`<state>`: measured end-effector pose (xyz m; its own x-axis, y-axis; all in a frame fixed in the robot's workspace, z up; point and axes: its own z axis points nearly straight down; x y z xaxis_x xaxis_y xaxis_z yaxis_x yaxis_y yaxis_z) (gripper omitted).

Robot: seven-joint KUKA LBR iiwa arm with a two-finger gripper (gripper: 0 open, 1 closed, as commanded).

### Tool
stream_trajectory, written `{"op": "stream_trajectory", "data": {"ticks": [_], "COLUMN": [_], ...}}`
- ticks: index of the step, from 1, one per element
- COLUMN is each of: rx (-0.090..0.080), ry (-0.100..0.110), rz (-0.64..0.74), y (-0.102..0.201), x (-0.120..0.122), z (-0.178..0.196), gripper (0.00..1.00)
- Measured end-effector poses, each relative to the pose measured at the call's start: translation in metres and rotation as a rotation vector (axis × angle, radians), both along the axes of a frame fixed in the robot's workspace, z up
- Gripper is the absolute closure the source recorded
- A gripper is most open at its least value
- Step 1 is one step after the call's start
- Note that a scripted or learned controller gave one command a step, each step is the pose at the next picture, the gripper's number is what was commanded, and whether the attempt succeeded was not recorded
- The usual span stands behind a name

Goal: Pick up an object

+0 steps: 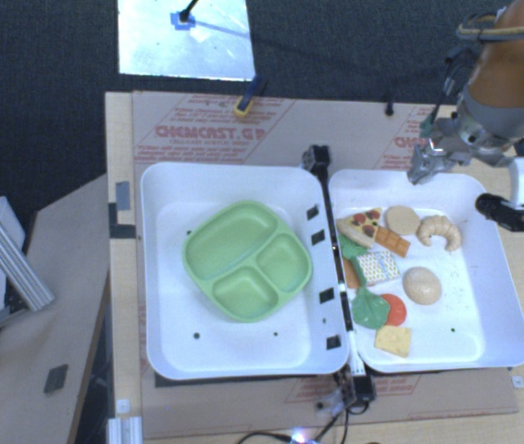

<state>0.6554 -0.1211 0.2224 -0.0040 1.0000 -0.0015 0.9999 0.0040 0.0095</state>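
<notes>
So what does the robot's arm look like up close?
The rounded grey arm wears a shiny orange band like a big ball above its wrist, with a thin dark cable looping around it. Its small silvery metal hand is at the end.

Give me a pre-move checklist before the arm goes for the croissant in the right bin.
1. Croissant lies in the right bin, top uncovered: ok.
2. Gap between croissant and the round biscuit beside it: narrow but apart: ok.
3. Gripper above the right bin's far rim, not yet over the croissant: not ok.
4. Finger opening: cannot tell.
5. Gripper carrying anything: nothing seen at its tip: ok.
6. Green divided plate sits in the left bin, away from the path: ok.
</notes>
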Motion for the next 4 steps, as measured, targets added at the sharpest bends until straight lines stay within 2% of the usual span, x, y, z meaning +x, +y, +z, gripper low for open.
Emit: {"op": "stream_trajectory", "data": {"ticks": [1, 2, 3, 4], "rx": [0.002, 0.002, 0.002, 0.001], "ry": [0.006, 0.008, 0.007, 0.008], "rz": [0.000, 0.003, 0.003, -0.002], "y": [0.000, 0.060, 0.077, 0.075], "x": [0.001, -0.014, -0.013, -0.018], "z": [0.003, 0.006, 0.012, -0.008], "gripper": [1.00, 1.00, 1.00, 1.00]}}
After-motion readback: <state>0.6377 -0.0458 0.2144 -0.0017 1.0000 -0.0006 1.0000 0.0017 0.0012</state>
